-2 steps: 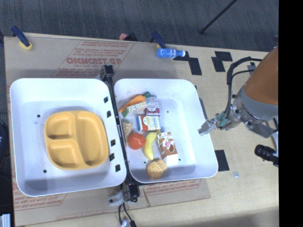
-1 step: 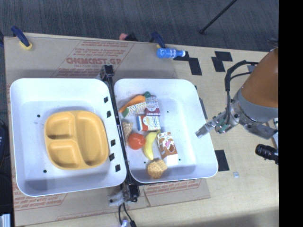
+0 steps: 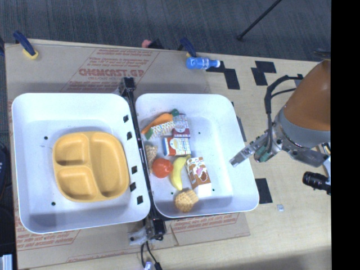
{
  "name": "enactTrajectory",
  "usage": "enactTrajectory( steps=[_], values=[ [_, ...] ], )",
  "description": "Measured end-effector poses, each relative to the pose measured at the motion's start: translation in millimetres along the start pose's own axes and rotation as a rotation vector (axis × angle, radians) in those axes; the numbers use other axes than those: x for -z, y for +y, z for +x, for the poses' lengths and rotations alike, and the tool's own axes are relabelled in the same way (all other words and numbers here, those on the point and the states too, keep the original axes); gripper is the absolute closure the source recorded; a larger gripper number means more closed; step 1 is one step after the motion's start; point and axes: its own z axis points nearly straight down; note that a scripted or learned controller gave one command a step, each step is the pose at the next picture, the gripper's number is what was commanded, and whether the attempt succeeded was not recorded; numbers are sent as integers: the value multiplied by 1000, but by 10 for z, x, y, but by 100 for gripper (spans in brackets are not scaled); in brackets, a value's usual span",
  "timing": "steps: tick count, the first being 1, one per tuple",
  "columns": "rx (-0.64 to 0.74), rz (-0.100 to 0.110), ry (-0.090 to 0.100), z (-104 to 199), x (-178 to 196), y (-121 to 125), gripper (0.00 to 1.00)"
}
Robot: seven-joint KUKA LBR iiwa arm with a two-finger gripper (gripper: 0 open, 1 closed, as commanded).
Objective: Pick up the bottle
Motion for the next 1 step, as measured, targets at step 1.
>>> enactTrajectory(
  steps=[1],
  values=[
    [-59, 1, 2, 47, -102, 26, 100]
  ],
)
